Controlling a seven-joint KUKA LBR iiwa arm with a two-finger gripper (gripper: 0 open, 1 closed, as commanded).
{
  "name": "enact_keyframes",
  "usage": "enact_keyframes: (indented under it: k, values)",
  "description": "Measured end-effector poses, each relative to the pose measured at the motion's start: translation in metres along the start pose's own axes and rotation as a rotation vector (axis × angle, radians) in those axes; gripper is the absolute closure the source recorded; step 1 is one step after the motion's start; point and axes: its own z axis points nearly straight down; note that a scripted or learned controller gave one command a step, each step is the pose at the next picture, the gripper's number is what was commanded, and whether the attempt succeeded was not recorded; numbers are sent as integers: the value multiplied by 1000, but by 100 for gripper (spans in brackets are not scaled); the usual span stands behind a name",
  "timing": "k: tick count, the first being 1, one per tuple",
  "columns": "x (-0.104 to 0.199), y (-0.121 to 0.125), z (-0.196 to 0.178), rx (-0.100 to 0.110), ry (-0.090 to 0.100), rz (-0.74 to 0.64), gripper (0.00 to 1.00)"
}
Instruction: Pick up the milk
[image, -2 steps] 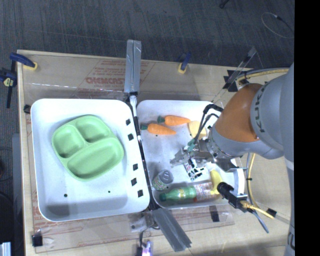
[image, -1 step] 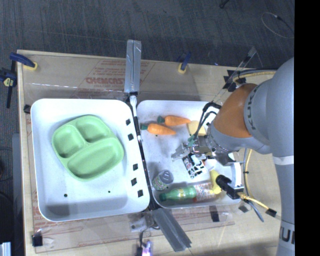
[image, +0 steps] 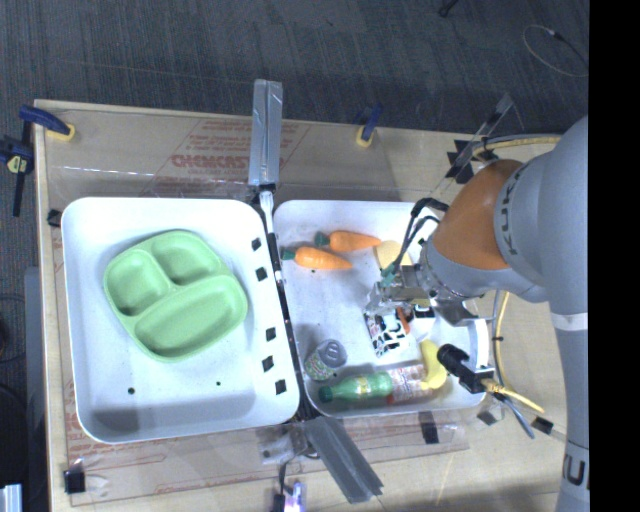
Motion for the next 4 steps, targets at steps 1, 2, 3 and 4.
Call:
enact_keyframes:
  k: [1,2,3,4]
  values:
    - [1,0,0,1,0,-1,0]
    - [-6,8,18,2,-4,-41,0]
    - [-6,13,3,-11,-5,-48,100]
    - [14,62,14,22,11,-112,100]
